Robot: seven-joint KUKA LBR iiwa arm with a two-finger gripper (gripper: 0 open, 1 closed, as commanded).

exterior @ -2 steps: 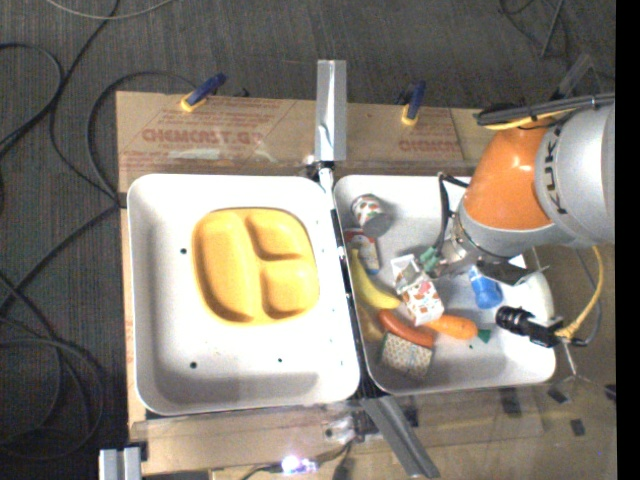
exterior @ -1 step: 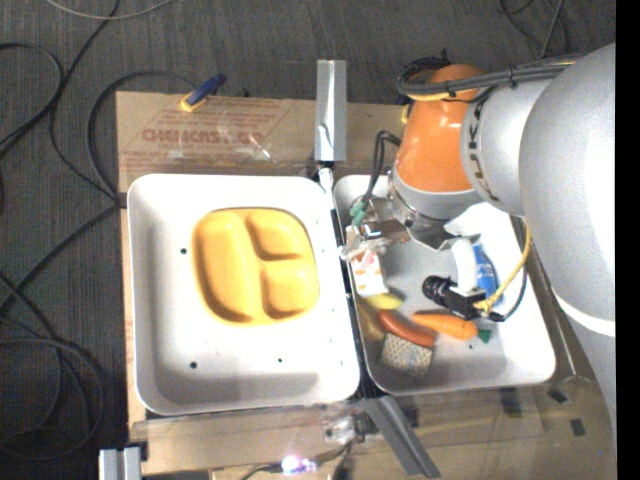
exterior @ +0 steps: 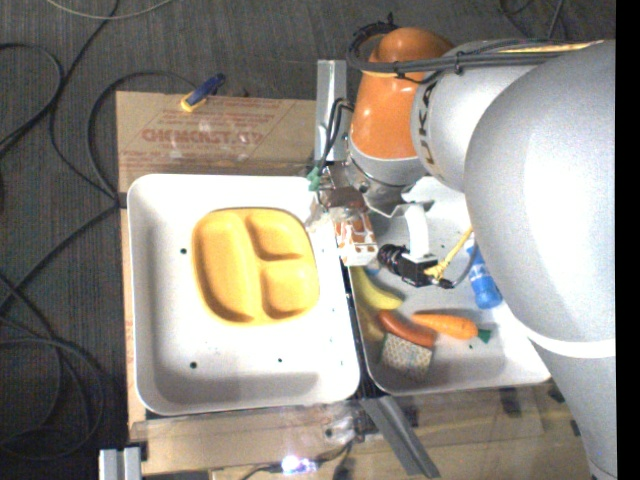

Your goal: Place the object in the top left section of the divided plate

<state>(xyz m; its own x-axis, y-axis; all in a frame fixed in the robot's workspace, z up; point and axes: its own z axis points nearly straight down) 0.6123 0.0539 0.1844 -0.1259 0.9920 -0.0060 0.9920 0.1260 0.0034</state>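
The yellow divided plate (exterior: 258,264) lies in the left white bin (exterior: 170,358), with nothing showing in its sections. My gripper (exterior: 350,230) hangs over the divide between the two bins, just right of the plate's upper right corner, below the orange wrist band (exterior: 392,98). Its tip is a blurred orange and white shape. In the right bin (exterior: 500,363) lie a banana (exterior: 378,293), a carrot (exterior: 448,323), a red sausage-like piece (exterior: 408,330), a grey sponge block (exterior: 406,354) and a blue object (exterior: 484,286).
The large grey arm body (exterior: 540,168) covers most of the right bin. A cardboard sheet (exterior: 215,138) with a blue and yellow item (exterior: 202,91) lies behind the left bin. Cables run across the floor on the left.
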